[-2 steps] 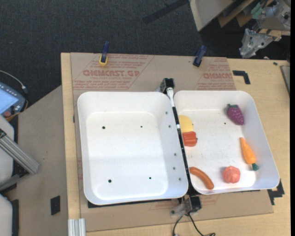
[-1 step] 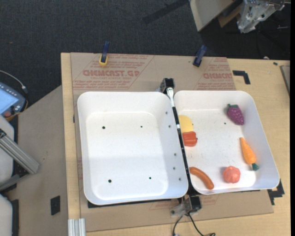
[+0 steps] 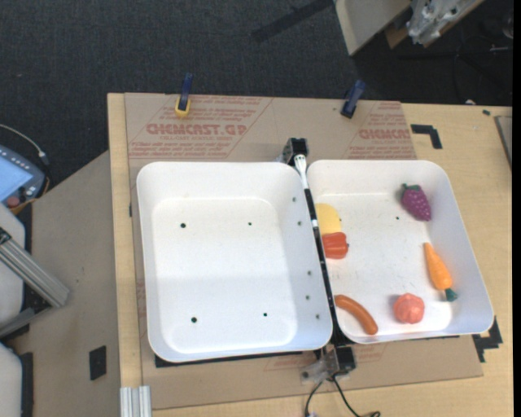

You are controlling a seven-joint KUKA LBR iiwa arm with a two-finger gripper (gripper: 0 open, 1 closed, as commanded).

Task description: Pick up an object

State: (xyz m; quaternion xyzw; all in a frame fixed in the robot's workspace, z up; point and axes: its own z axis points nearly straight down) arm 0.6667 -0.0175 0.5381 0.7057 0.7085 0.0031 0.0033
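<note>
Cardboard-covered bench (image 3: pixel 244 122) lay under everything, with red print along its far edge. Two shallow white bins sat on it side by side, rims touching along the middle. The left bin (image 3: pixel 163 187) was the larger in view. The right bin (image 3: pixel 374 175) held all the toy food, so the task's things were there. Grey metal end of the arm (image 3: pixel 440 20) showed at the frame's 1 o'clock edge, well apart from both bins; whether the gripper was open or closed could not be told. Within the right bin, taking its centre as the dial: an orange carrot (image 3: pixel 438 270) lay at 4 o'clock near the right wall, green tip toward the near side. An orange-red sausage (image 3: pixel 356 314) lay at 7 o'clock, by the near wall. Purple grapes (image 3: pixel 416 202) sat at 2 o'clock. A yellow piece (image 3: pixel 327 217) lay at 10 o'clock against the shared rim, with a red-orange piece (image 3: pixel 334 245) touching it at its 6 o'clock. A pinkish-red round fruit (image 3: pixel 409 308) sat at 5 o'clock, just beside the carrot's tip. A yellow-and-blue clamp (image 3: pixel 185 98) and a blue clamp (image 3: pixel 353 98) gripped the bench's far edge.
</note>
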